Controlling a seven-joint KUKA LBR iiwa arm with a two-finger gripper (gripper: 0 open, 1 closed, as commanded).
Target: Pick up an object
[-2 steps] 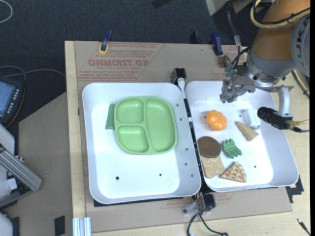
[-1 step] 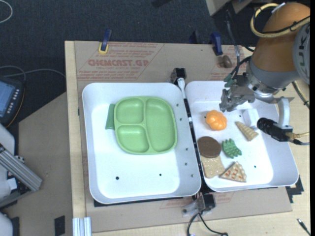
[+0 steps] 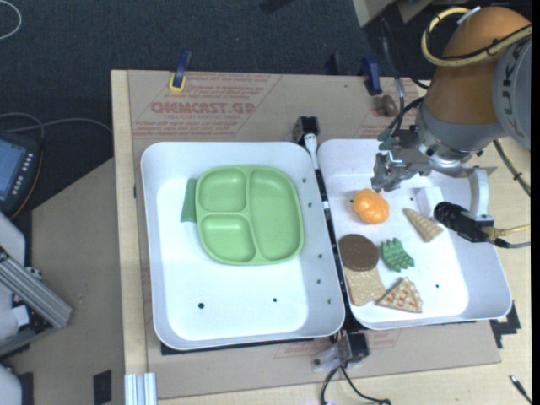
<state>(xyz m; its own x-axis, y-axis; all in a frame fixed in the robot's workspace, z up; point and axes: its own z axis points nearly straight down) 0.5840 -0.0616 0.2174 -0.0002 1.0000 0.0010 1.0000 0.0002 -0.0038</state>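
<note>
Even, fairly bright light is falling from above; the two white bins [image 3: 236,310] in the middle of the frame are reading bright but not washing out; a soft sheen is showing on the orange band [image 3: 472,66] at the upper right; shadows are staying short and soft, lying close under the green tray [image 3: 249,213] and the small items at centre right; the dark floor along the top is sinking into dimness; focus is holding moderately sharp, with slight graininess throughout.
</note>
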